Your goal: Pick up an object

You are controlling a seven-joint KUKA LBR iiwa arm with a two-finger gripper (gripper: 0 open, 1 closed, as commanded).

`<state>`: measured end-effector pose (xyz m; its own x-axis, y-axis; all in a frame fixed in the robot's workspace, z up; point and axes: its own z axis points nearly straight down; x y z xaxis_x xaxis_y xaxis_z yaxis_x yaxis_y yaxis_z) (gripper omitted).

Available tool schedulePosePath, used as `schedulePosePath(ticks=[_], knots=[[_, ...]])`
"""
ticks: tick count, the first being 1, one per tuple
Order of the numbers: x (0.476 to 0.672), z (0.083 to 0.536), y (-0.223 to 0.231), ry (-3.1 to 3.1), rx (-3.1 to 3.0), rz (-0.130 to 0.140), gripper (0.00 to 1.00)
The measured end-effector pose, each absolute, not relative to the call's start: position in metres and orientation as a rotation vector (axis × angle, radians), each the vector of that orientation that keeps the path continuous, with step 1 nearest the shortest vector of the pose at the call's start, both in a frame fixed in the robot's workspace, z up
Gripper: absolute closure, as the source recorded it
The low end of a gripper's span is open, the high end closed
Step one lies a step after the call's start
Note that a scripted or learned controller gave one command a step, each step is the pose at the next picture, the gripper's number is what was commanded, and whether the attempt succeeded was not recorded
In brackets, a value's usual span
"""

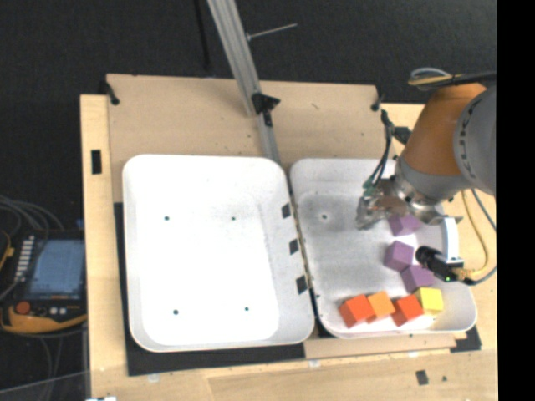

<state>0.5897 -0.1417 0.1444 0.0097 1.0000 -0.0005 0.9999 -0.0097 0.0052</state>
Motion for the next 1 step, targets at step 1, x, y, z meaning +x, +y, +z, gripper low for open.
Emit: schedulePosePath(ticks=[1], knots=[[0.5979, 0.2070, -0.1439, 2.221, 2.211, 0.006, 1.00]])
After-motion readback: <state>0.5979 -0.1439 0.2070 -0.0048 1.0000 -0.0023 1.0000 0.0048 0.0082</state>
